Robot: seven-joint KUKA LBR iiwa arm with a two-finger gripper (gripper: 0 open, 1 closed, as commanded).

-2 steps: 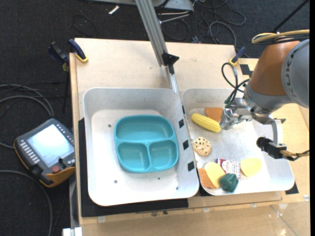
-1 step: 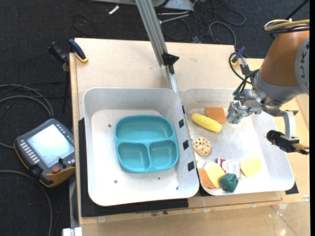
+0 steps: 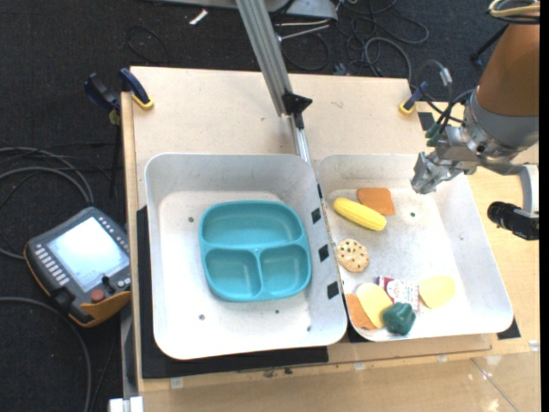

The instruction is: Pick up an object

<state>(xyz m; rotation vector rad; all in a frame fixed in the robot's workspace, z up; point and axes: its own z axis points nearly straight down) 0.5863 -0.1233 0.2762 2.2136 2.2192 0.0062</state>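
Hanging over the right bin (image 3: 480, 256), the fingers (image 3: 426, 181), whose spread I cannot tell, grip nothing visible, just beside an orange slab (image 3: 377, 200) and banana (image 3: 359, 214), with a cookie (image 3: 352, 255) nearer and a teal tray (image 3: 255, 250) filling the left bin (image 3: 171, 230).

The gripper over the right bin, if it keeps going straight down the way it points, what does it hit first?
Probably bare floor of the right white bin. The gripper points down and slightly left, landing just right of the flat orange piece, though depth is hard to judge from this slant.
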